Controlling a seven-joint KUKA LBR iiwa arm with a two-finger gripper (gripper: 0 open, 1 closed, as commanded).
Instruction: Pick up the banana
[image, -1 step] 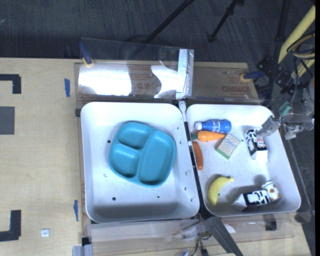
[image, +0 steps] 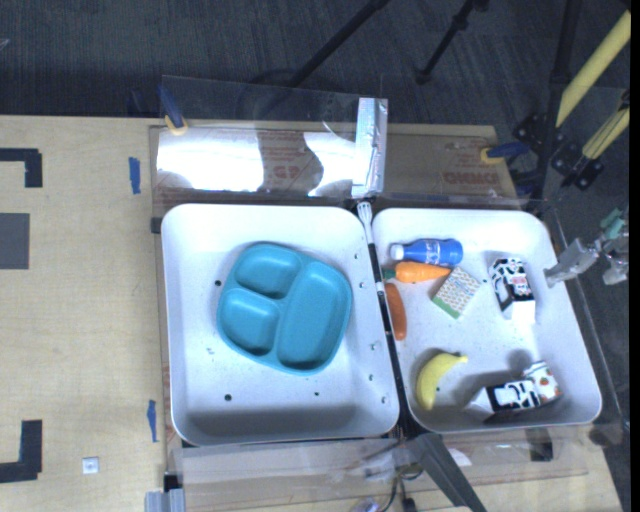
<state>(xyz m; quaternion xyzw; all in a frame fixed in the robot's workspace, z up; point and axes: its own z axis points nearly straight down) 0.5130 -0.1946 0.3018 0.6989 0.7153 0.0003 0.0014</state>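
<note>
The yellow banana (image: 436, 376) lies in the right white bin (image: 572, 345), near its front left corner, curved with its stem pointing up and to the right. My gripper (image: 572, 262) hangs at the bin's right rim, up and well to the right of the banana, and looks small and grey. It is well apart from the banana, and nothing shows in its grasp.
The right bin also holds a blue bottle (image: 430, 251), two orange carrots (image: 422, 272) (image: 397, 310), a checkered packet (image: 458, 291) and two cow-patterned cartons (image: 513, 283) (image: 522, 390); the nearer carton sits just right of the banana. A blue divided plate (image: 285, 306) lies in the left bin (image: 182, 330).
</note>
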